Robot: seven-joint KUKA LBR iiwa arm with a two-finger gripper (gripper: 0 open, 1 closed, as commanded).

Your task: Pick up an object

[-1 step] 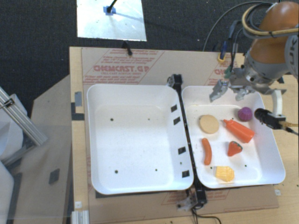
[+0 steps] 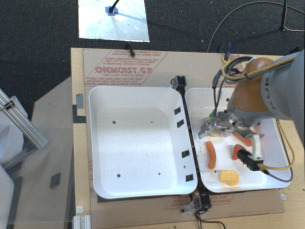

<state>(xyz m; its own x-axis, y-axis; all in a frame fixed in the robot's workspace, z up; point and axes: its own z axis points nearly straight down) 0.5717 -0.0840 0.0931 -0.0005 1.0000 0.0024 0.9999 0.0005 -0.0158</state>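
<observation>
Dark carpet surrounds the bench (image 2: 119, 63), which carries two white bins. From above, the left bin (image 2: 138, 142) sits beside the right bin (image 2: 276, 175), where the gripper (image 2: 209, 127) hangs low near the middle. Whether its fingers are spread or closed cannot be told. Just below lie an orange sausage-shaped piece (image 2: 210, 155), a red piece (image 2: 237, 151) and a yellow block (image 2: 229, 177).
</observation>
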